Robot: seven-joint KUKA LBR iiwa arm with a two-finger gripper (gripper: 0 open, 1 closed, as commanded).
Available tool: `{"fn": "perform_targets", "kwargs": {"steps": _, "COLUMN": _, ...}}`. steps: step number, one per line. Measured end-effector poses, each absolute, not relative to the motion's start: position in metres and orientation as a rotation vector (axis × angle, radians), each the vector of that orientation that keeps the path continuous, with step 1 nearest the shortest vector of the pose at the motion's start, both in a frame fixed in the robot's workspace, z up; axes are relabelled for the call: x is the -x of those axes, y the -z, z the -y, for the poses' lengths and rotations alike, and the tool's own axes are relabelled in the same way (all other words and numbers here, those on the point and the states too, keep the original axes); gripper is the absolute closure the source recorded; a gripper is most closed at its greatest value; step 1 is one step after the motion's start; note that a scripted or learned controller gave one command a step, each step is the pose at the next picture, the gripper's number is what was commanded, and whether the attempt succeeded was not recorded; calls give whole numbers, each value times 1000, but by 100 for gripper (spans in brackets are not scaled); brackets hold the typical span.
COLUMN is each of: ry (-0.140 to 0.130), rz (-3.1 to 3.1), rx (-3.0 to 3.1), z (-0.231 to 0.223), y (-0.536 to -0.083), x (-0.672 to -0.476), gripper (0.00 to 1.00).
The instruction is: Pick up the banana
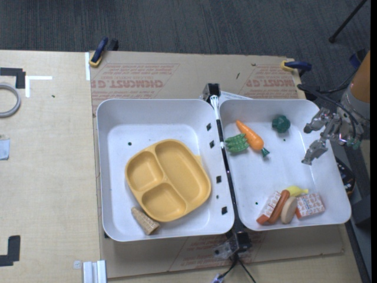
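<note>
The banana is a small yellow piece in the right bin's near right corner, tucked behind a reddish sausage and a tan roll; only its top shows. My gripper hangs over the bin's right side, above and a little right of the banana and apart from it. Its fingers are spread open with nothing between them.
A red-and-white box lies right of the banana and another on its left. A carrot, a green leafy item and a dark green ball lie farther back. The left bin holds a yellow divided plate and a tan block.
</note>
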State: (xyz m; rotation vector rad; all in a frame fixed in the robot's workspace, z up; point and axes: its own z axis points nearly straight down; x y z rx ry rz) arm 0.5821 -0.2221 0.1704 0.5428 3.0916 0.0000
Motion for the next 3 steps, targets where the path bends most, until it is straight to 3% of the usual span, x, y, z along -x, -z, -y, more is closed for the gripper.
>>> {"fn": "perform_targets", "kwargs": {"steps": 1, "ry": 0, "rz": -3098, "rx": -513, "z": 222, "y": -133, "x": -513, "gripper": 0}}
{"fn": "perform_targets", "kwargs": {"steps": 2, "ry": 0, "rz": -3089, "rx": -543, "z": 222, "y": -149, "x": -582, "gripper": 0}}
{"fn": "perform_targets", "kwargs": {"steps": 3, "ry": -1, "rz": -2966, "rx": -1016, "z": 222, "y": -97, "x": -499, "gripper": 0}}
